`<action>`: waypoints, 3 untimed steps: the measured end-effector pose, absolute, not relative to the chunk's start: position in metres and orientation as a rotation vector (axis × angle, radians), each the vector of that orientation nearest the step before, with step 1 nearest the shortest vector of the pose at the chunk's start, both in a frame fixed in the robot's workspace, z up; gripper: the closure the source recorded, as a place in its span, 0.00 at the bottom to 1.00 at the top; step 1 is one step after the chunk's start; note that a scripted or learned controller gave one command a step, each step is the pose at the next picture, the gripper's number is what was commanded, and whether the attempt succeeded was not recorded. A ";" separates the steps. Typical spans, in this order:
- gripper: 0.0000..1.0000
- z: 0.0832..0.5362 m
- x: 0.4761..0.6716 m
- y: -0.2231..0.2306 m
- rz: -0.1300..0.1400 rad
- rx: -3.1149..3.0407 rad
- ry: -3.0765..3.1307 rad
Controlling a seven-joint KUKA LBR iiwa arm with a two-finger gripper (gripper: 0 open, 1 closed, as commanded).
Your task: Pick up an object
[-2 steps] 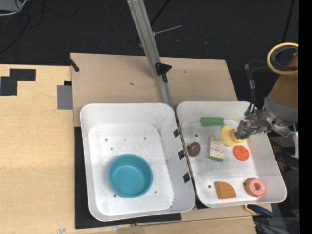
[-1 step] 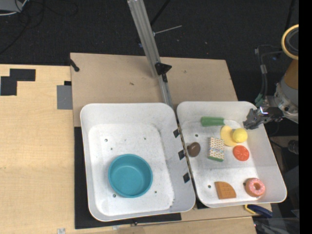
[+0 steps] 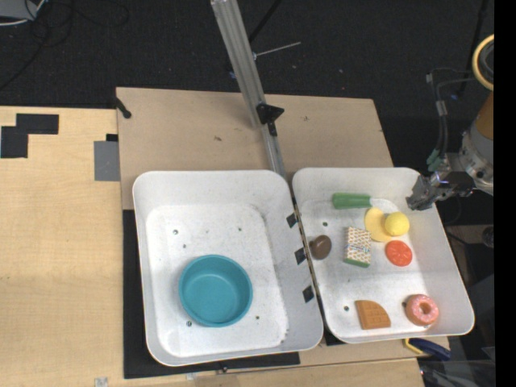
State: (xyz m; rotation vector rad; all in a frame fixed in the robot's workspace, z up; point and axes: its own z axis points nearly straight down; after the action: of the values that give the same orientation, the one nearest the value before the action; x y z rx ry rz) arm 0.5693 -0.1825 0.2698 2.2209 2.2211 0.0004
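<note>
The right bin (image 3: pixel 451 264) holds several small objects: a green cylinder (image 3: pixel 351 201), a yellow piece (image 3: pixel 386 223), a red round piece (image 3: pixel 398 253), a patterned block (image 3: pixel 359 246), a brown ball (image 3: pixel 321 247), an orange wedge (image 3: pixel 372 314) and a pink doughnut (image 3: pixel 421 310). My gripper (image 3: pixel 422 197) hovers at the bin's upper right rim, just right of the yellow piece and apart from it. Nothing shows between its tips.
The left bin (image 3: pixel 161 208) contains a teal bowl (image 3: pixel 214 289). A slanted metal rail (image 3: pixel 246 71) runs down to the gap between the bins. The arm (image 3: pixel 484 135) enters from the right edge.
</note>
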 end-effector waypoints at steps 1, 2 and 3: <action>1.00 0.270 0.580 -0.140 0.001 2.218 2.226; 1.00 0.255 0.590 -0.082 -0.001 2.218 2.228; 1.00 0.249 0.608 -0.034 0.000 2.219 2.226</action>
State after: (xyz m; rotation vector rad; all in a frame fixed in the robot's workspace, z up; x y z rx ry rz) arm 0.6083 -0.0341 0.2489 2.2189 2.2258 -0.0004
